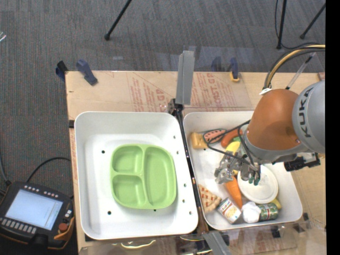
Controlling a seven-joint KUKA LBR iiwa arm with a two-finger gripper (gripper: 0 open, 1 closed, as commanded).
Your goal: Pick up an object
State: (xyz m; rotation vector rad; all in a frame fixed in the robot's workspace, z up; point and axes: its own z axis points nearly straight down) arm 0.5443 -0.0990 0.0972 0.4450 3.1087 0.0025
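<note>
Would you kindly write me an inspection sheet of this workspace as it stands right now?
Surface: bench of brown board, bearing the left bin and the right bin side by side.
Job's things: in the right bin, a carrot, white plate, waffle piece, small can, small box and white ball.
Clutter: green divided plate in the left bin.
Grippers: pincer low over the right bin's toys; fingers unclear.
Cables: black cable by the wrist; yellow hose above the arm.
Surroundings: teach pendant on the carpet, tripod legs behind, blue clamps on the bench edge.
</note>
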